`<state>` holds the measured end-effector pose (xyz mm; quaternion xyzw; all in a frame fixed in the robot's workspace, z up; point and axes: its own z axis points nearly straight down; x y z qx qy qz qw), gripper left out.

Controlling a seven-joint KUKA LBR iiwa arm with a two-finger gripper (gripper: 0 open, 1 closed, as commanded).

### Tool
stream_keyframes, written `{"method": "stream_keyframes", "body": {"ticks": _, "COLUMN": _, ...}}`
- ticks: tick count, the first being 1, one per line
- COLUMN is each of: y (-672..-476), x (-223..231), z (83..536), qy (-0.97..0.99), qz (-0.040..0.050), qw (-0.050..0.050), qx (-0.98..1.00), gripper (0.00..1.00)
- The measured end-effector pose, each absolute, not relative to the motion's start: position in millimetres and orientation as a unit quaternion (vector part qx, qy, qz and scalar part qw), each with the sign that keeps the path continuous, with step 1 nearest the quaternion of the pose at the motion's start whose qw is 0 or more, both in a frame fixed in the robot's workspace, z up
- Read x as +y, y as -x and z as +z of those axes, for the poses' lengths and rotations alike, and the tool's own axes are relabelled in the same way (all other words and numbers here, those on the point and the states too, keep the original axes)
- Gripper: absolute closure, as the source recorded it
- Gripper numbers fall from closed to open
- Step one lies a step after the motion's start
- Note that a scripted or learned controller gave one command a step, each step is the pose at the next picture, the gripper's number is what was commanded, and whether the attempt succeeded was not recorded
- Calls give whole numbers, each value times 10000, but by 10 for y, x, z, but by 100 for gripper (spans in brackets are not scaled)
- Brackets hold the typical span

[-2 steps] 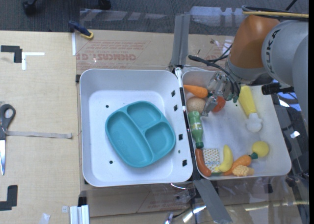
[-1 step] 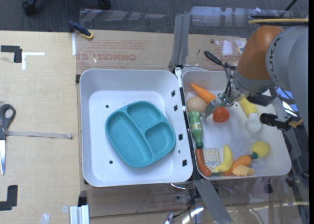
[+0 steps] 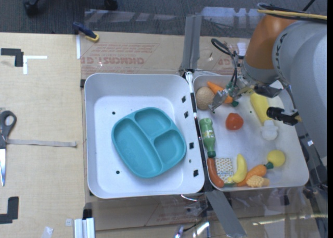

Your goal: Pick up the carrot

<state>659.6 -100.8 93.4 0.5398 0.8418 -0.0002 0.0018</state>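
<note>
One end effector (image 3: 225, 96) is reaching down into the right-hand bin (image 3: 291, 175), its tips sitting on the carrot (image 3: 218, 90) at the bin's upper left corner, just beside a tan ball (image 3: 204, 97); whether it is spread or gripping, I cannot tell. The grasping step appears to be under way, with no lift achieved. Next, it needs a firm pinch across the carrot, then a straight rise clear of the tomato (image 3: 234, 121) and green bottle (image 3: 207, 134) nearby.
</note>
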Motion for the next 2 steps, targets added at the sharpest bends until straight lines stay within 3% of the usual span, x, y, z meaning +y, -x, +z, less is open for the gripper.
{"method": "stream_keyframes", "body": {"ticks": 1, "y": -6605, "x": -1005, "z": 1038, "qy": -5378, "qz": -9, "qw": 34, "qx": 8430, "gripper": 100}}
{"method": "stream_keyframes", "body": {"ticks": 2, "y": -6426, "x": -54, "z": 1926, "qy": -4676, "qz": 1, "qw": 15, "qx": 8840, "gripper": 100}}
